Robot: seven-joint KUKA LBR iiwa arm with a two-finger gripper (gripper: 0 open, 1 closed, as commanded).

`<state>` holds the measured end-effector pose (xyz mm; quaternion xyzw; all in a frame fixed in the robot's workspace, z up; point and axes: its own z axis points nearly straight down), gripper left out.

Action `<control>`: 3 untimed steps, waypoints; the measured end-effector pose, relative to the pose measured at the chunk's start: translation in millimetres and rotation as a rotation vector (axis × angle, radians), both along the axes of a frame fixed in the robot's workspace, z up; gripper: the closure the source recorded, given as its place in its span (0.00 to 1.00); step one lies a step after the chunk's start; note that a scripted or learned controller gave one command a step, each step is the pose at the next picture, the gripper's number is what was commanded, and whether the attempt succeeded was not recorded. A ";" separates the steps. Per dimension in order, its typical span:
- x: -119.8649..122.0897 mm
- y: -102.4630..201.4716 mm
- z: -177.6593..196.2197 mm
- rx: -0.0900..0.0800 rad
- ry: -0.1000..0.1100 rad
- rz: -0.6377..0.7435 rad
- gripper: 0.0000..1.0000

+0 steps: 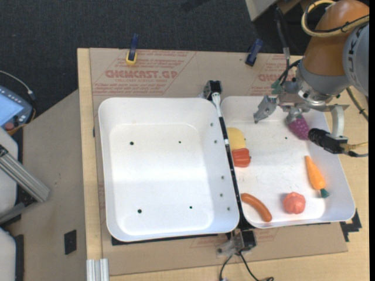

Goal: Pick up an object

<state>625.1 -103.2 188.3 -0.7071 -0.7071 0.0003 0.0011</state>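
Hovering gripper | purple grape bunch | knobbly, just beside

Left white bin sits on a brown cardboard sheet with red CHEMCAST print, four dark dots in its floor, right white bin touching its right side. Black clip at the left bin's far right corner and another clip with trailing wires at its near right corner. Beyond the left bin, a yellow-and-blue clamp and a blue clamp on the cardboard's far edge with dark carpet behind; to its left, a tan tabletop, a blue-screened device and a slanted metal rail.
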 end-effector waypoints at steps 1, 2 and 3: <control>0.8 0.3 11.0 0.000 -0.003 0.001 1.00; -44.1 -76.9 32.4 -0.004 0.000 -0.008 1.00; -53.4 -81.9 123.4 -0.006 -0.014 -0.001 1.00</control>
